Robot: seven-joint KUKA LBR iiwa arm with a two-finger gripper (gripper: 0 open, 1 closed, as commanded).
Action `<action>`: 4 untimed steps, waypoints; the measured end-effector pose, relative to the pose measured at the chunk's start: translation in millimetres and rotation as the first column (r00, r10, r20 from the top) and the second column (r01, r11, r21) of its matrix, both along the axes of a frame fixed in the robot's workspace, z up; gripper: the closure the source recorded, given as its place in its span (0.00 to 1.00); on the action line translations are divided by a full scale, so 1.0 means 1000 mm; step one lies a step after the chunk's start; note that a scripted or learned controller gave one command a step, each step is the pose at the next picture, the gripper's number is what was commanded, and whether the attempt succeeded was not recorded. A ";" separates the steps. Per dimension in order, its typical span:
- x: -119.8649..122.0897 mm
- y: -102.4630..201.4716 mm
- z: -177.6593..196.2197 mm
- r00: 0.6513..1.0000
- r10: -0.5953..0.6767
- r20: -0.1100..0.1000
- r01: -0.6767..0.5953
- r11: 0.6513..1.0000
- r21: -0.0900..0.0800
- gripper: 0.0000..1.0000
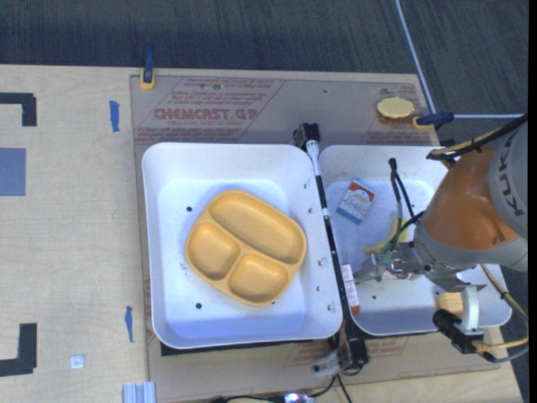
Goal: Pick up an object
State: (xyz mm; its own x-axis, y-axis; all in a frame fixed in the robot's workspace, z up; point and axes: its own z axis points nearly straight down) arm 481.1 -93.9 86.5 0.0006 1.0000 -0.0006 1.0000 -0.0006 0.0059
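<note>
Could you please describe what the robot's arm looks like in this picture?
The arm has a broad, rounded orange band above a grey wrist section, with part of a dark letter marking on the pale grey link above. Black cables and thin yellow-green wires run along it towards the gripper.

yellow divided tray [245, 247], white bins [159, 225], small blue, white and red box [356, 201], orange-banded grey arm [470, 208]

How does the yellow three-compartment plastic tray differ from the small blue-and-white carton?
The yellow three-compartment plastic tray is far larger than the small blue-and-white carton. The tray is one plain colour and rounded; the carton is printed and boxy. The tray lies in the left white bin, the carton in the right white bin. Both rest apart from the arm.
</note>
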 end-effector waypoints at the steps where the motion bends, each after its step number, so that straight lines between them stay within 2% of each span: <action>1: 0.001 0.000 0.010 1.000 0.000 0.004 0.000 1.000 -0.001 1.00; 2: 0.001 0.000 0.010 1.000 0.000 0.004 0.000 1.000 -0.001 0.00; 3: 0.035 -0.006 0.000 1.000 0.001 -0.005 -0.001 1.000 0.001 0.00; 4: 0.048 0.000 0.000 1.000 0.001 -0.003 -0.001 1.000 -0.001 0.00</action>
